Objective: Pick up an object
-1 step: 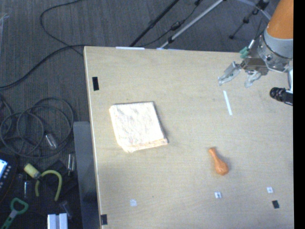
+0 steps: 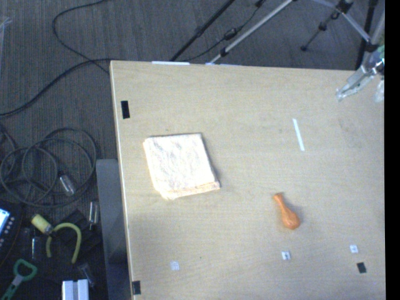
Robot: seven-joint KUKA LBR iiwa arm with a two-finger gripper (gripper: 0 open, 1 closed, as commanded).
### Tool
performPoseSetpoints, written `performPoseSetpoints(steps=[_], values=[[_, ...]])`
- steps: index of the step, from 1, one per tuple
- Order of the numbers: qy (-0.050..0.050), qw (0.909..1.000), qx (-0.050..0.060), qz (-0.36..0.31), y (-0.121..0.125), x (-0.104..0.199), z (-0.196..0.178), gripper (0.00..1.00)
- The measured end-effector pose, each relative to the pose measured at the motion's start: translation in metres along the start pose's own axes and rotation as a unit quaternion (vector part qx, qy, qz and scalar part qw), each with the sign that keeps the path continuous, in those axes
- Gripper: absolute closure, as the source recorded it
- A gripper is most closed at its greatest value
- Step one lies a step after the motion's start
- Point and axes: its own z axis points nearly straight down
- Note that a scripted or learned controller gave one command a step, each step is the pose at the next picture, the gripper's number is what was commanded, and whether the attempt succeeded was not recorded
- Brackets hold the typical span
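Note:
A folded white cloth lies flat on the left half of the pale wooden tabletop. A small orange pear-shaped object lies at the lower right, its narrow end pointing up-left. A thin white stick lies right of centre. My gripper enters at the upper right edge, above the table's far right corner. It is well away from all three objects, with nothing seen held in it.
Black and white marker tags dot the table's edges. Cables, tools and a green-handled item lie on the dark carpet to the left. Tripod legs stand beyond the far edge.

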Motion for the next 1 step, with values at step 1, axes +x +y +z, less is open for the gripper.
performPoseSetpoints(steps=[1], values=[[0.001,0.9944,0.001,0.105,0.0098,0.0767,0.131,0.0]])
